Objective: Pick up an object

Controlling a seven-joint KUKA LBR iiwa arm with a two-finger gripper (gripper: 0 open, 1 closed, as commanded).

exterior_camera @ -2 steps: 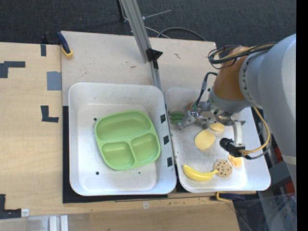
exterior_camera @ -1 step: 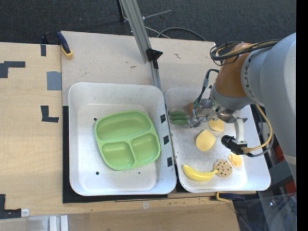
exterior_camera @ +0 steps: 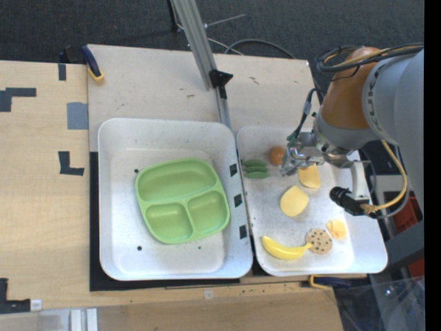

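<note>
The right bin (exterior_camera: 365,254) holds several toy foods: a green pea pod (exterior_camera: 255,169), a small orange-brown ball (exterior_camera: 276,156), two yellow pieces (exterior_camera: 294,201) (exterior_camera: 310,176), a banana (exterior_camera: 282,248), a cookie (exterior_camera: 318,240) and an orange wedge (exterior_camera: 337,228). My gripper (exterior_camera: 296,158) hangs low over the bin's back part, just right of the orange-brown ball and above the upper yellow piece. Nothing shows between its fingers.
The left bin (exterior_camera: 110,185) carries a green divided plate (exterior_camera: 182,200). A metal pole (exterior_camera: 196,33) slants down to the bins' shared back edge. The grey arm with its orange band (exterior_camera: 348,95) covers the right bin's back right corner. Cables run along the right side.
</note>
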